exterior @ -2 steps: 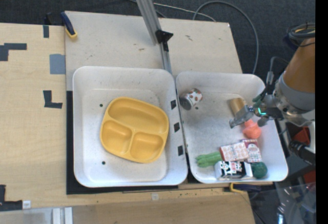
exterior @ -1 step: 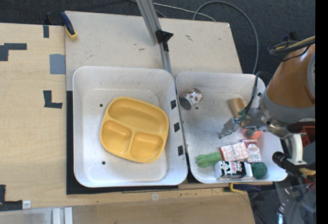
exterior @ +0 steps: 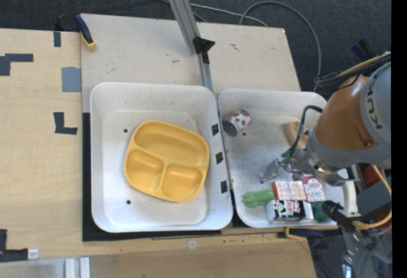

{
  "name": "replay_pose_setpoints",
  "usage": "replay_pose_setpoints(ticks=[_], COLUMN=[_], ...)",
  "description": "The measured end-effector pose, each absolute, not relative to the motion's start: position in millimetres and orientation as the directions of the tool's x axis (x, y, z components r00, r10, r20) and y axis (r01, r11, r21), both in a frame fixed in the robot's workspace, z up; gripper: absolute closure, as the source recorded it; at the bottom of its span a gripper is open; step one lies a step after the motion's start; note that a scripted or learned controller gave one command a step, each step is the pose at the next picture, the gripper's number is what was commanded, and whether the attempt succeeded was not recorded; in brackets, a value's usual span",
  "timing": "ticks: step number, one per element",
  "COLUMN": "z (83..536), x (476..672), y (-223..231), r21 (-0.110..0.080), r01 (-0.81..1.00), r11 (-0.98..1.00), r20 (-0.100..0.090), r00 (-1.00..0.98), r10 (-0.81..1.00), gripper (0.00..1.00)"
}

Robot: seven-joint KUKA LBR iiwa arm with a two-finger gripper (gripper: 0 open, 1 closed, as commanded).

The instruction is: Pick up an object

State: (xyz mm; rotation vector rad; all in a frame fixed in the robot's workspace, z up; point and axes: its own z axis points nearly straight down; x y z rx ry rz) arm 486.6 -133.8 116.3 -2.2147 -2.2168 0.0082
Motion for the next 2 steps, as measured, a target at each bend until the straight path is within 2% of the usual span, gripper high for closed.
replay_pose_setpoints(ticks=[1,2], z=[89,99], x=[486.6,486.5], y=[-134,-133], r21=[-0.001,-0.002], r01=[1.000,1.000], r11=[0.001,0.002], r20=[-0.001,0.001], r00=[-0.001,-0.002], r10=[1.000,1.000], gripper=[0.00,1.00])
